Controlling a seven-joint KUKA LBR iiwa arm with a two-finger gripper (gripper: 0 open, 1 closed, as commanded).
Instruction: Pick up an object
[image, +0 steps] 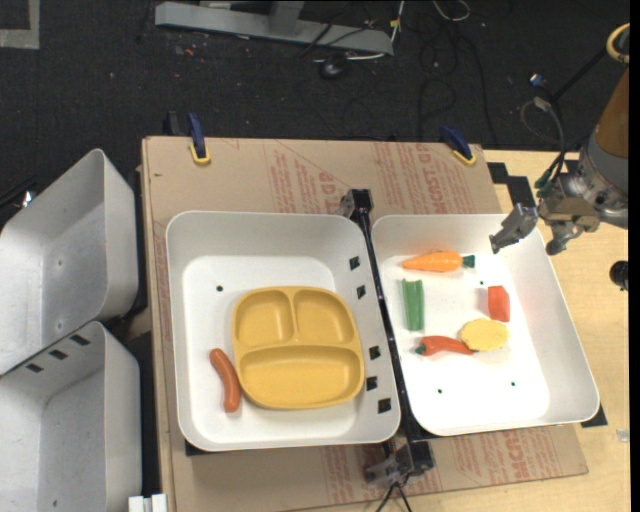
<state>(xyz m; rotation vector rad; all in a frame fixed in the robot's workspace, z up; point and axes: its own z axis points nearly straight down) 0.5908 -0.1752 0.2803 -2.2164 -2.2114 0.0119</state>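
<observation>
The right bin (560, 400) holds an orange carrot (437, 263), a green strip (413, 304), a small red block (498, 302), a yellow lump (485, 335) and a red-orange chili (443, 347). My gripper (532, 232) hangs over the bin's upper right corner, above and to the right of the carrot. Its two dark fingers (508, 229) are spread apart, open, with nothing between them.
The left bin (190, 300) holds a yellow sectioned plate (297, 347) and a sausage (226, 379) beside it. Two white containers (60, 300) stand off the bench at the left. Cables trail over the dark floor behind.
</observation>
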